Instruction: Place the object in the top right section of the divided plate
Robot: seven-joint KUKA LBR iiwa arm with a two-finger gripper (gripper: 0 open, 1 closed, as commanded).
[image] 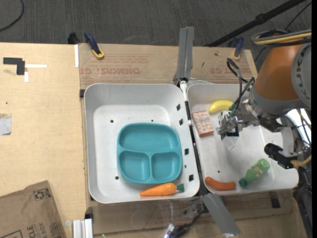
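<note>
A teal divided plate lies in the left bin, with one long section at the back and two smaller ones in front. A carrot rests in front of the plate, against the bin's front wall. My gripper hangs over the right bin, just in front of a yellow banana and right of a small red and white box. Nothing shows between its fingers.
A green bottle lies at the right bin's front right. An orange sausage-shaped item sits along its front wall. The arm's orange band looms over the right bin's far corner. Metal bars stand between the bins.
</note>
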